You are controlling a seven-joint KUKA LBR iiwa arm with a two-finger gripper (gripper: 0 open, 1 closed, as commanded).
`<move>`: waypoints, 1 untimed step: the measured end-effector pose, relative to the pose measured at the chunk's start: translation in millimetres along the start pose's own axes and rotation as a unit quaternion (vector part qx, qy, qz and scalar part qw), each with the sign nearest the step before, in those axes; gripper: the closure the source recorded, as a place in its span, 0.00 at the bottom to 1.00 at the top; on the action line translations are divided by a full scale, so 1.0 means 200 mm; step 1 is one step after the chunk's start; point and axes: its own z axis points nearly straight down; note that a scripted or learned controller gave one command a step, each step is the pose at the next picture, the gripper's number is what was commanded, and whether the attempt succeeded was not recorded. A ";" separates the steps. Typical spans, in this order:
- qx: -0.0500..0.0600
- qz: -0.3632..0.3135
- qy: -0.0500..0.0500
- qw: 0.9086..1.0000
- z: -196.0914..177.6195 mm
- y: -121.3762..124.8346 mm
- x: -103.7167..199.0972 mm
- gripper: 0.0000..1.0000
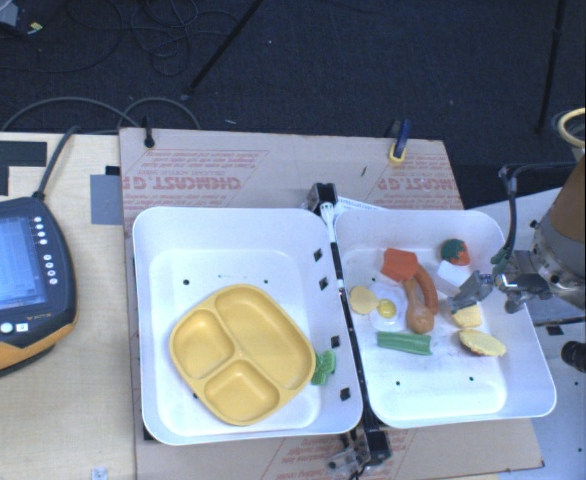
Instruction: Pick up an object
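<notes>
I am seeing the gripper [470, 294] reaching in from the right and hanging low over the right bin [443, 398]; whether the jaws are wide or narrow I cannot tell; a pale yellow piece [467, 317] is lying just below it, a sausage [421, 300] is sitting to its left near an orange block [400, 264] and a green bean [404, 343]; the yellow tray [241, 350] is resting in the left bin [163, 258].

Arm [571, 230]: grey metal wrist housing topped by an orange band; a black cable is looped at the far side; gripper [476, 290] finished grey.
</notes>
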 end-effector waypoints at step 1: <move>0.004 -0.001 0.001 1.000 -0.03 0.00 0.00 1.00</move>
